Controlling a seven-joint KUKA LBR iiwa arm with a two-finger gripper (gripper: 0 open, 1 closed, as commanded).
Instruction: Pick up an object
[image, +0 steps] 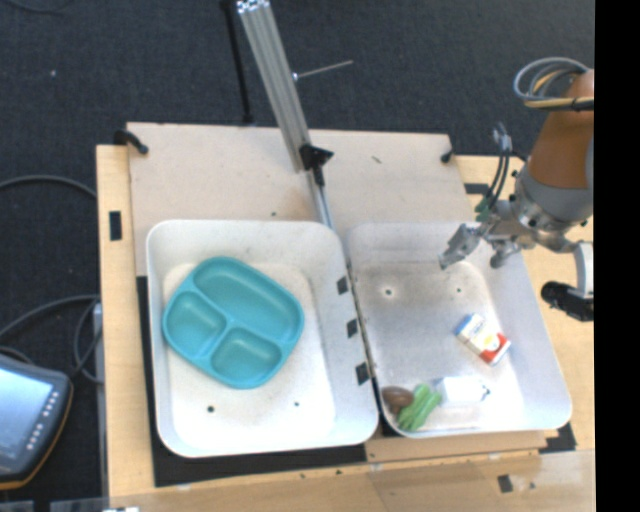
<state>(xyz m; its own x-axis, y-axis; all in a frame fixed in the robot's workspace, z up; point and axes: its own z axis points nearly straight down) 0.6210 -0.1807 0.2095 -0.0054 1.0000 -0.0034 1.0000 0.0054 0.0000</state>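
Green toy (423, 405) and brown lump (398, 397) lie at the right bin's (535, 340) near edge; gripper (474, 249) hovers above (jaws spread, holding nothing).

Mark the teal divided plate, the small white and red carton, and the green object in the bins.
teal divided plate (233, 320), camera view, centre ridge between compartments
small white and red carton (482, 338), camera view, middle of its top face
green object (424, 405), camera view, mid-length

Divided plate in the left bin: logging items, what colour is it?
Turquoise; the divided plate shows clearly in the camera view.
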